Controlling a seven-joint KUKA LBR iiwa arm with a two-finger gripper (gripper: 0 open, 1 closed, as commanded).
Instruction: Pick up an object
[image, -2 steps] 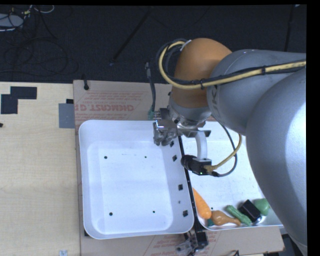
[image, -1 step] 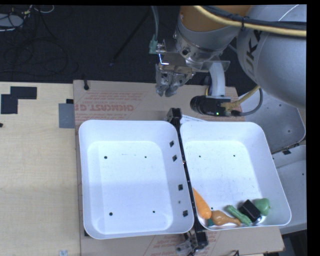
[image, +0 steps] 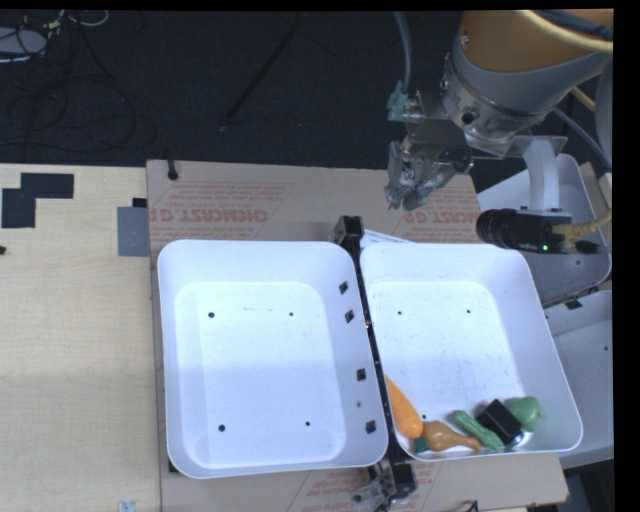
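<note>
I see the gripper (image: 407, 196) hanging high above the far rim of the right bin (image: 530, 290), over the brown cardboard sheet (image: 250, 205) with mirrored red print. Its metal fingers point down, but they blur together from here, so I cannot tell how far apart they stand; nothing shows between them. The right bin is shallow, smooth white plastic with rounded corners. In its near corner lies a small heap: an orange carrot-shaped toy (image: 402, 406), an orange-tan gourd-like piece (image: 446, 435), a green pod-like piece (image: 476, 428), a black block (image: 499, 421) and a rounded green object (image: 524, 409), all touching or nearly so. The left bin (image: 180, 300) sits just beside, joined by black clips (image: 349, 232).
</note>
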